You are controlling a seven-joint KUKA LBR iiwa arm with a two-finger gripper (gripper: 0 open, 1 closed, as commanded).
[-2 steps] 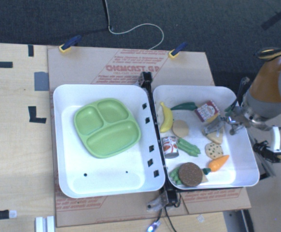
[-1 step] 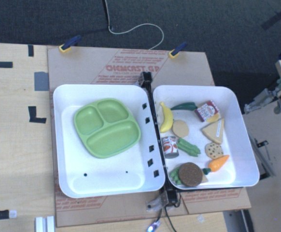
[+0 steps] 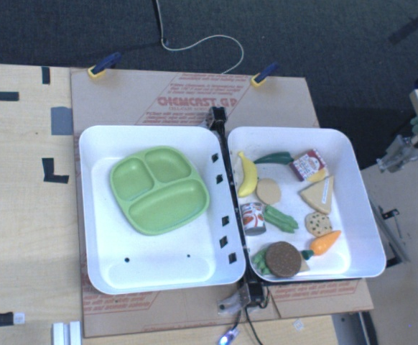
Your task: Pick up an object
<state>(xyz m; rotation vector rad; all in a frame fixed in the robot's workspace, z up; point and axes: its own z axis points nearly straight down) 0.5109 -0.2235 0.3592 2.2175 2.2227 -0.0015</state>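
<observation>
A wooden bench carries a cardboard sheet (image 3: 187, 99) on which two white bins sit side by side, touching along a dark centre seam. The left bin (image 3: 87, 192) holds a green divided plate (image 3: 159, 189). The right bin (image 3: 363, 214) holds the candidate objects, all small toy foods:

- a banana (image 3: 247, 175) against the seam wall
- a green pepper (image 3: 272, 158)
- a red packet (image 3: 307, 166)
- a cheese wedge (image 3: 319, 192)
- a tan disc (image 3: 268, 191)
- a can (image 3: 253, 218)
- a pea pod (image 3: 281, 220)
- a cracker (image 3: 317, 224)
- a carrot (image 3: 325, 243)
- a dark patty (image 3: 284, 259) at the near wall

A grey shape just beyond the right bin's far side is probably the gripper (image 3: 401, 154). The view is too poor at that edge to be sure, and it cannot be told whether the gripper stands wide or narrow. It is well apart from every object, so no grasp has begun.

Likely hazards:

- **Crowding:** the toys lie close (disc, banana and can nearly touch), so a descent may land on two at once or nudge a neighbour aside.
- **Wall contact:** the banana, can and patty lie beside the bin walls, and a close there may strike the rim.
- **Flat items:** the disc and cracker offer little to pinch and may slip free.
- **Rolling:** the can, lying on its side, may roll away under contact.
</observation>
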